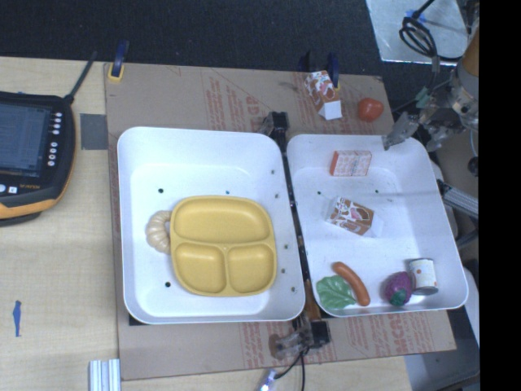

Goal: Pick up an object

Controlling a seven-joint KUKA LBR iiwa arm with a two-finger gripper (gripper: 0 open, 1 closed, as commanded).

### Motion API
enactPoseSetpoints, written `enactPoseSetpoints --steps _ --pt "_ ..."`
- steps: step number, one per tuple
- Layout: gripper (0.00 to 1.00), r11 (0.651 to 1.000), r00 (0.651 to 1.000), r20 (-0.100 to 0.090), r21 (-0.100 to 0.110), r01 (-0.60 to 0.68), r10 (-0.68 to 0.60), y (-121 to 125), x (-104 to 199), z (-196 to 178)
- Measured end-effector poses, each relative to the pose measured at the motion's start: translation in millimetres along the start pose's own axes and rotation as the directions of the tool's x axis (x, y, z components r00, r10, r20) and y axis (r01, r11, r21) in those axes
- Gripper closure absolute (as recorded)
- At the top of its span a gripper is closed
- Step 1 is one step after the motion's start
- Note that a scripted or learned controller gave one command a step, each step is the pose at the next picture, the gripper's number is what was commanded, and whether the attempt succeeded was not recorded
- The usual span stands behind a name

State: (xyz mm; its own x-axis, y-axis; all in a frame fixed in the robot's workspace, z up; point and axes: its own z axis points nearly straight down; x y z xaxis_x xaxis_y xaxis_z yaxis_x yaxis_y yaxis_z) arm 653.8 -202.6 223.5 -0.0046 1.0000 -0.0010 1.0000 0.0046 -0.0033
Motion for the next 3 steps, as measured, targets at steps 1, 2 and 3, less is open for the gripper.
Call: enactPoseSetpoints --steps 1,2,3 --pt "0.00 1.000 1.000 0.000 0.002 0.000 0.000 -60 37 33" --pt "0.00 1.000 1.000 0.001 -0.013 -0.001 0.001 -68 65 114" --pt "0.00 0.999 1.000 0.014 -0.037 -0.005 0.005 -83 90 119"
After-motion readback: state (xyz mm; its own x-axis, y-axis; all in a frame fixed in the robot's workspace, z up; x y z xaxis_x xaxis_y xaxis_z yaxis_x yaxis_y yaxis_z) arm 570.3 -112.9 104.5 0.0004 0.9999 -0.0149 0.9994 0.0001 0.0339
